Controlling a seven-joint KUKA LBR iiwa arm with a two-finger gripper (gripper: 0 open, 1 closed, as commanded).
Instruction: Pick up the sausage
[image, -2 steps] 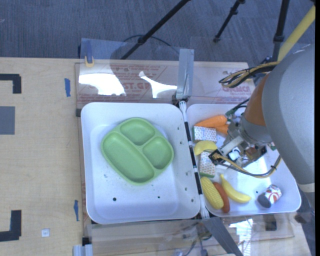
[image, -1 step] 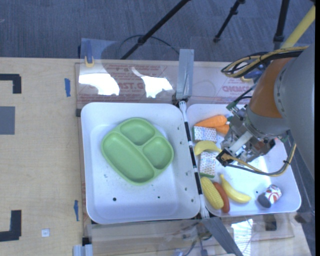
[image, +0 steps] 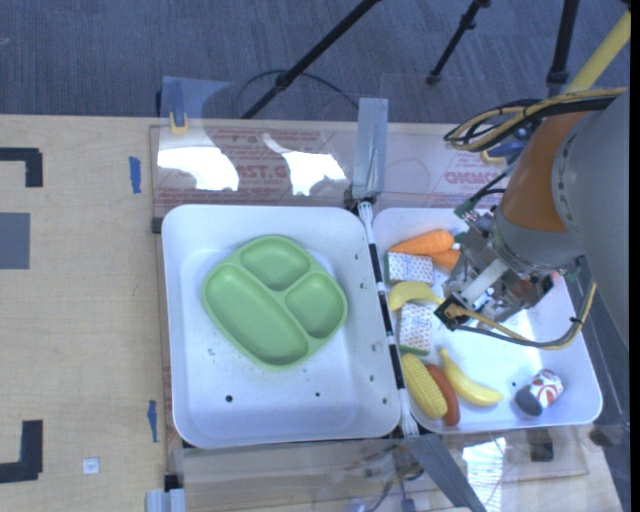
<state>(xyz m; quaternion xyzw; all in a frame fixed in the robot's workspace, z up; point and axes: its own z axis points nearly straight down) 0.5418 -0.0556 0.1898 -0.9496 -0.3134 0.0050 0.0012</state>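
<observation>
The short, glossy reddish-brown toy sausage (image: 445, 396) was seen in the right-hand white bin (image: 585, 395), near the jaws and almost straight toward the front rim from them. It was pressed against a yellow corn cob (image: 422, 385), its long axis angled toward that rim. Whether the jaws were apart could not be told.

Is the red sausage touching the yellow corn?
Touching. The camera view shows the sausage lying flush along the corn, side against side, with no gap showing between them.
</observation>
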